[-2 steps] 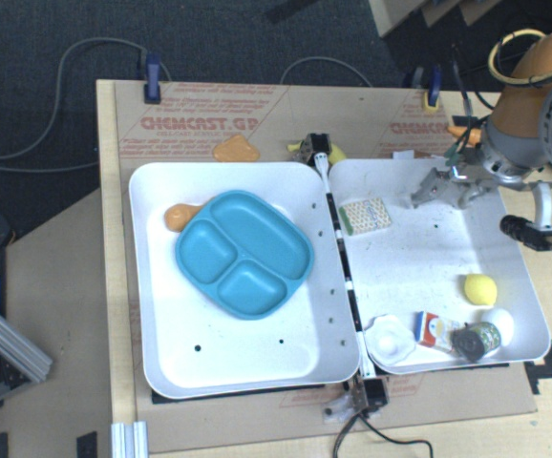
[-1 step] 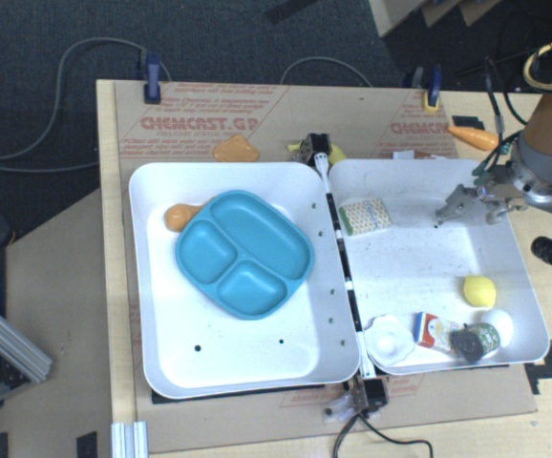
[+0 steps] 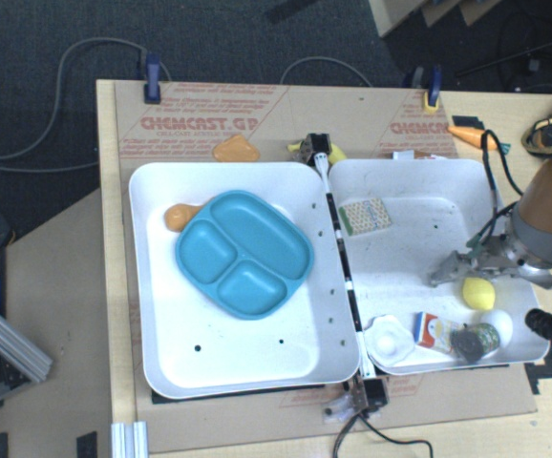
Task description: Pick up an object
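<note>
The desk (image 3: 114,256) carried two shallow white bins side by side, the left bin (image 3: 152,284) and the right bin (image 3: 419,184).

The left bin held a blue divided plate (image 3: 244,253) near its centre, tilted so that its long axis ran from 10 o'clock to 4 o'clock. An orange round object (image 3: 177,218) lay at the plate's 10 o'clock, touching or partly under its rim.

The arm (image 3: 550,208) entered from 3 o'clock and reached into the right bin. The jaws (image 3: 467,267) were low over the bin floor at its 3 o'clock side. A grey finger (image 3: 444,274) pointed toward 9 o'clock. The state of the jaws could not be determined; nothing was visible between them.

A yellow ball (image 3: 478,294) lay just beside the jaws, at their 5 o'clock, resting on the bin floor. A patterned square pad (image 3: 365,216) lay at the bin's 10 o'clock. Along the bin's 6 o'clock edge lay, from 9 o'clock to 3 o'clock, a white round lid (image 3: 389,340), a red-and-white packet (image 3: 431,332) and a dark crumpled object (image 3: 474,340), the last two touching.

Outside the bins, at 12 o'clock on the desk, an orange piece (image 3: 236,149) lay beyond the left bin, and an orange carrot-shaped object (image 3: 469,135) lay beyond the right bin.
</note>
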Robot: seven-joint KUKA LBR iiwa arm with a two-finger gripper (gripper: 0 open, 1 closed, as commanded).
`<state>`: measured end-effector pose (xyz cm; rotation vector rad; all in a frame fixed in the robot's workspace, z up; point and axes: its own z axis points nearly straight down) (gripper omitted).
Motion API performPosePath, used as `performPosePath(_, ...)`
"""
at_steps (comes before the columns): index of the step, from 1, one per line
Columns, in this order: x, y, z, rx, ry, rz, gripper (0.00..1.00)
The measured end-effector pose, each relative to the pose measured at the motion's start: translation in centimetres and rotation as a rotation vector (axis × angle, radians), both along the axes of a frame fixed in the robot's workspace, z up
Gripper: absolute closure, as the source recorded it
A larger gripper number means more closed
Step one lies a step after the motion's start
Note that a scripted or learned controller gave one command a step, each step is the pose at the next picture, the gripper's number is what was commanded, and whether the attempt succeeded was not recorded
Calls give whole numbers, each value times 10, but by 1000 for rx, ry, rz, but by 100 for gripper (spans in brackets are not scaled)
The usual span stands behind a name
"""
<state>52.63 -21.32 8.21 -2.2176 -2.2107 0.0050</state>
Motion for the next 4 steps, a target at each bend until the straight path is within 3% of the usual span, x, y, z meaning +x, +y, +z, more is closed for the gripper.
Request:
performPosePath(1,5,0,13,-5,-11,2,100)
performPosePath(2,5,0,12,-5,-11,2,0)
performPosePath(3,-31,7,2,-3,-5,2,0)
performPosePath(4,-29,7,13,-5,-11,2,100)
